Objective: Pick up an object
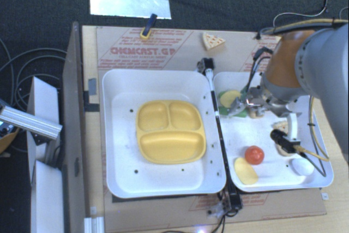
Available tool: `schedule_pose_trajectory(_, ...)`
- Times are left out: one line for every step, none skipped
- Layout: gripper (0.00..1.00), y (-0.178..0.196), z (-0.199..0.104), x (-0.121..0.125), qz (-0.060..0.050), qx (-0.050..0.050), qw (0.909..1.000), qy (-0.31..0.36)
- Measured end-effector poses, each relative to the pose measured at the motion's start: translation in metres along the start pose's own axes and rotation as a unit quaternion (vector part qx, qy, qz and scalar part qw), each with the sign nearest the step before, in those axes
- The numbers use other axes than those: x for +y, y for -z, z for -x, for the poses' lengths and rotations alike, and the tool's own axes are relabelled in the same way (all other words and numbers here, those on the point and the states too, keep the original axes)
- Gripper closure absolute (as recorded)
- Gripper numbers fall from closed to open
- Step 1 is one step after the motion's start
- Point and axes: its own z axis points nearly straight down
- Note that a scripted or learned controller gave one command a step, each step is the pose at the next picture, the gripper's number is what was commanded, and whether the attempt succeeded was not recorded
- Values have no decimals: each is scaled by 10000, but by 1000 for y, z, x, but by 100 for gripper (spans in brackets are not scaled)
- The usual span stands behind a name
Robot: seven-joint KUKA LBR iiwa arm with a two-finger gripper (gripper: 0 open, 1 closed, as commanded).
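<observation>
A grey robot gripper [246,107] hangs low in the right bin [313,142], beside a green object [229,98]. Whether its jaws are open or closed cannot be told. A yellow divided plate [170,131] sits in the left bin [120,133].

Grey arm [322,57] with orange band, thin cables along wrist.

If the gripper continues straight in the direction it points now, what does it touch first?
The gripper points toward the right bin's upper-left corner, so it would probably first meet the green-yellow object lying there, and behind it the divider between the bins. Depth is hard to judge from this slanted view.
</observation>
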Motion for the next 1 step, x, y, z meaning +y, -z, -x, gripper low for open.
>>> schedule_pose_trajectory(0, -2, -1, 43, -74, 6, 10000, -13)
